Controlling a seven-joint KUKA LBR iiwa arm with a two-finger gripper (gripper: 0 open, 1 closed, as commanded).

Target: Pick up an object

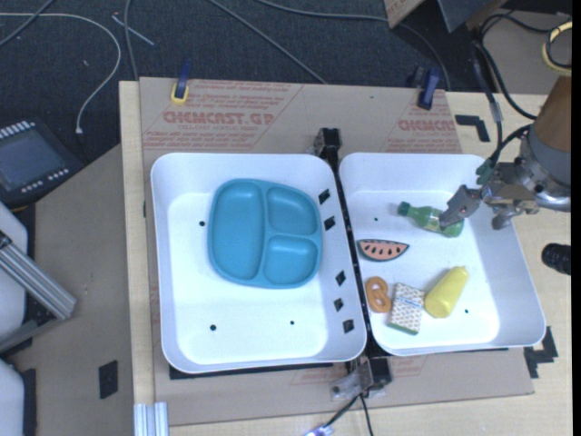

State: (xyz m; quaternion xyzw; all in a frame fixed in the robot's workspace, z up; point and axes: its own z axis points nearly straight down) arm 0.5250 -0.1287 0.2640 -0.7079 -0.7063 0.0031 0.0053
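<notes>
My gripper (pixel 457 209) sits low over the right bin (pixel 517 271), toward its far right corner, right at the green bottle (pixel 427 216). One dark finger angles down onto the bottle's fat end, but I cannot tell how far my fingers are spread or whether the bottle is truly between them.

The bottle is small and glossy green, lying on its side on the bin floor with its narrow neck pointing toward the divider between the bins and its wider body under my fingertip.

Nearer the middle of that bin lies a watermelon slice (pixel 382 249), red with dark seeds and a green rind. Toward the near edge are a pretzel (pixel 377 293), a small patterned packet (pixel 407 308) touching it, and a yellow mustard-like bottle (pixel 446 292) just beside the packet.

The left bin (pixel 182 325) holds a blue divided plate (pixel 265 232) with three compartments, set toward its far side.
</notes>
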